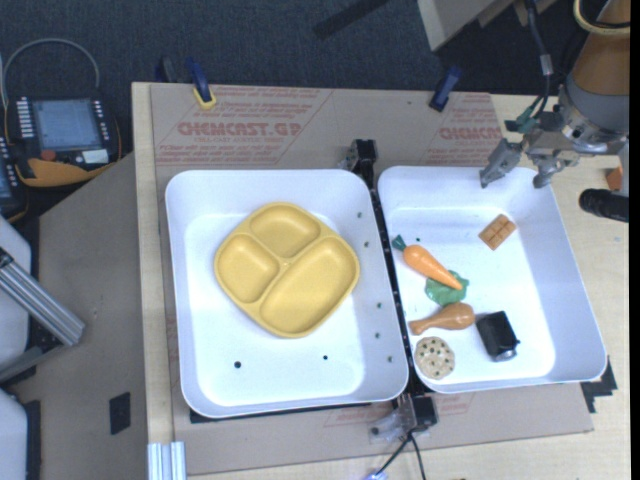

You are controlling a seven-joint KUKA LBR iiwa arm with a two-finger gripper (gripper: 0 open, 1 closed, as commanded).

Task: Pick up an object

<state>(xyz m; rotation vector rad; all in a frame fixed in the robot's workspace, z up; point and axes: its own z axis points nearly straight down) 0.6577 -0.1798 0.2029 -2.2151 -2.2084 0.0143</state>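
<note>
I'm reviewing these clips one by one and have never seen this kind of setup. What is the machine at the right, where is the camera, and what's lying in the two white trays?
One fixed camera looks down at a slant on a bench. The machine is a robot arm reaching in from the right; its gripper has two fingers, spread open above the right bin's far edge, holding nothing. The left bin holds a yellow divided plate. The right bin holds toy items: a small brown block, a carrot, a green piece under it, a drumstick, a cookie and a black object. The arm's job is to pick one up.
</note>
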